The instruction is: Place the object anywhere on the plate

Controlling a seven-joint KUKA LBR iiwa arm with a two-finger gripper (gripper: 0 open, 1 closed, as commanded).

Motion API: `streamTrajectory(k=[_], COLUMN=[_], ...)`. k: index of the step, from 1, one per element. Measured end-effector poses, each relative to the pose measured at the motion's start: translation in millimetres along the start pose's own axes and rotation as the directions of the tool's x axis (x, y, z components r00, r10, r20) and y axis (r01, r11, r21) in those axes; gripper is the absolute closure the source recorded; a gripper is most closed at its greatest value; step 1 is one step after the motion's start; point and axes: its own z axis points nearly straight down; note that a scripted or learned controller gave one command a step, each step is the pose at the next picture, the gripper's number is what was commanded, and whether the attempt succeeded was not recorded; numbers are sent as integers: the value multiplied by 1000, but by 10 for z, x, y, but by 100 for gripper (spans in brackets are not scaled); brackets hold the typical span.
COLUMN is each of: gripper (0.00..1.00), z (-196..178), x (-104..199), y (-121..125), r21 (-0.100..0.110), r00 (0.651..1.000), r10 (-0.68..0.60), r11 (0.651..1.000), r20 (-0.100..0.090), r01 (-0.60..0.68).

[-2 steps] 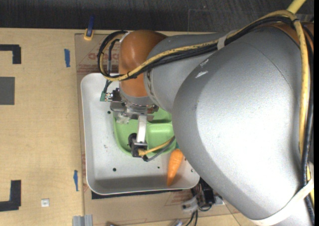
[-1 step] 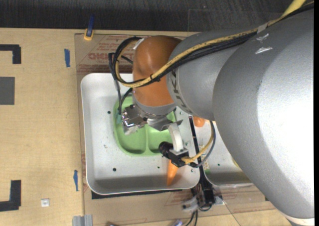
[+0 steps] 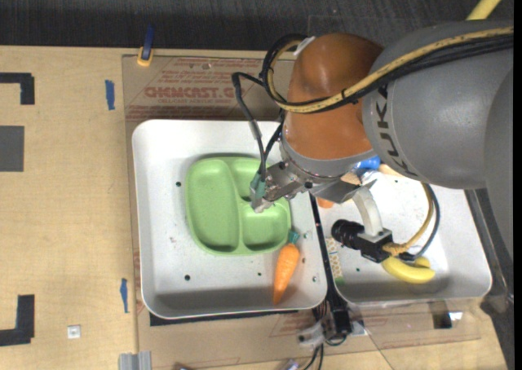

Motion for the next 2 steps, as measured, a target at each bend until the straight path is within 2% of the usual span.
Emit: streamTrajectory(k=[1,2], gripper=[100,0], z=[-361,-353], x=[173,169], y=[315,310], r21=[1,3], r00=[953,953], r10=[303,303], r11=[953,953], r20=[-2,-1], r01=[-303,-303])
